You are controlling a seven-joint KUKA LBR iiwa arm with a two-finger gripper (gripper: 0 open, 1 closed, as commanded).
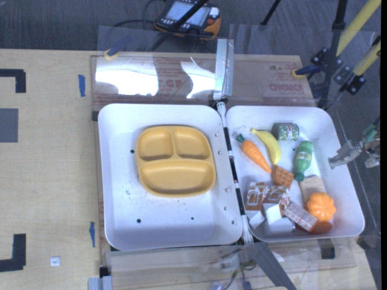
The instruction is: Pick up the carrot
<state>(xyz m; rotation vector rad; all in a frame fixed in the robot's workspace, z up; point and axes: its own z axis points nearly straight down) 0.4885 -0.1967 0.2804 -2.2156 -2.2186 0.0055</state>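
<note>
The left white bin (115, 180) holds a mustard-yellow plastic plate with three compartments (176, 160), lying flat near its middle, far from the gripper, across the divide between the bins.

In the right white bin (346, 180) the toys crowd together. The orange plastic carrot with a green top (254, 151) lies slanted close to the bin's left wall, its green end toward the far side, well apart from the gripper with the whole cluster between them. Just beside it, on the gripper's side, lies a curved yellow plastic banana (268, 145), touching or nearly touching the carrot. Beyond the banana sits a small green and grey can on its side (285, 132). Nearer the gripper stands a green plastic bottle with a white label (303, 157), tilted, and next to it a brown waffle-patterned square (282, 176). Toward the near edge lie small printed cartons (266, 196), a white block (277, 213) and a round orange plastic pumpkin (320, 205).

The gripper (352, 152) hangs at the bin's right rim, pale and partly see-through against the floor. I cannot tell whether its jaws are released or clenched; nothing is visibly between them.
</note>
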